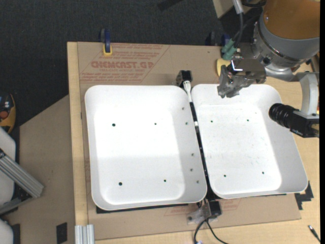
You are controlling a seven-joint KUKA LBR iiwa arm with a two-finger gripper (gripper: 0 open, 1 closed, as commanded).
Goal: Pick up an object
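The jaws [230,89] hang over the far edge of the right bin [284,184], their opening and contents impossible to tell, with no object discernible there; the next move means locating one

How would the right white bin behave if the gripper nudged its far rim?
The right bin looks shallow and thin-walled, so it is probably light, and its rim may flex under the gripper. A black clip sits at the seam with the left bin and seems to pin them, so it likely would not slide far. Its smooth surface looks slippery.
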